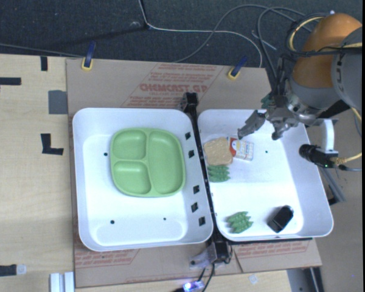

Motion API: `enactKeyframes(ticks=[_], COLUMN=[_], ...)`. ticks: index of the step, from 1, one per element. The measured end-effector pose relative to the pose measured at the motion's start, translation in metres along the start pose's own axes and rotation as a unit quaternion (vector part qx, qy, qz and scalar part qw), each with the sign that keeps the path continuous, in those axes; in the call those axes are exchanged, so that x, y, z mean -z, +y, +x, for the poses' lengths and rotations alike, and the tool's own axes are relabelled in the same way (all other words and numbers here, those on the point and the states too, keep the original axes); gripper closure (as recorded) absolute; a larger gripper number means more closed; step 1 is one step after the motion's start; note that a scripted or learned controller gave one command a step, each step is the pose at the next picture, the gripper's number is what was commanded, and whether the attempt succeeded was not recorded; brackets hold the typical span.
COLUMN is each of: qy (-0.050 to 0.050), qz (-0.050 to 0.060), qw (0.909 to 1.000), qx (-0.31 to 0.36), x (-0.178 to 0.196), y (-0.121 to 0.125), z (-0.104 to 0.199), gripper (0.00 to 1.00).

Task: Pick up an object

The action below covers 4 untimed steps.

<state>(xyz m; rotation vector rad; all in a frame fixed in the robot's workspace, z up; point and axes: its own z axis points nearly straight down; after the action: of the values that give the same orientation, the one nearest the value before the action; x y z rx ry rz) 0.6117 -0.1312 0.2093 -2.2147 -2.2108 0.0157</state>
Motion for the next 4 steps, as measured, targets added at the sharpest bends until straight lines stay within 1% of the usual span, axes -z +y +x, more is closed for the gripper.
enactKeyframes(ticks=[1,2,3,4], qy=[-0.001,-0.001,-0.001,-0.001], qz=[-0.007,-0.005,-0.005,-0.008], qw=[1.0,1.0,1.0,1.0], qx=[0.002,0.002,0.001,0.001], x=[0.009,-0.043,-0.104,-0.122], y=[0.003,-0.002,-0.01,-0.008], z=[0.001,0.01,0.006,0.006], gripper=[0.0,0.0,0.0,0.0])
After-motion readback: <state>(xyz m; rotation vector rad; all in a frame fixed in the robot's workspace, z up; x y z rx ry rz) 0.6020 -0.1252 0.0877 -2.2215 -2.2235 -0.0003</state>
